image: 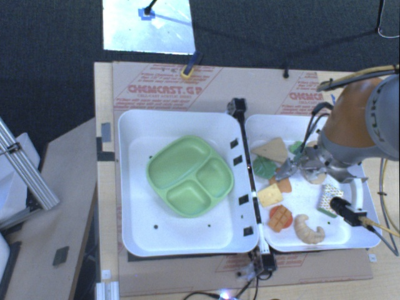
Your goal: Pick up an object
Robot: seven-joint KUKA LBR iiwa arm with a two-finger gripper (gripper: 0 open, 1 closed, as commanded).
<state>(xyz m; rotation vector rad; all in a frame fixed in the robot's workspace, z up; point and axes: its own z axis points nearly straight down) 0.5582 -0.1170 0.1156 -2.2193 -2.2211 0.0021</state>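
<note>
Right bin (359, 239): tool (289, 167) over toy food

Bench (106, 186) w/ two white bins (134, 230) (350, 239).

The arm (365, 120) comes in from the right, its grey casing and orange band bulking large at that edge, and it bends down and leftward so the wrist hangs low with the tool end pointing left. The pincer (292, 165) sits at the end of it, a small dark metal tip held low and slanted. From where I stand the tips are too small and shadowed to say how they are set, though they look close together.
</note>
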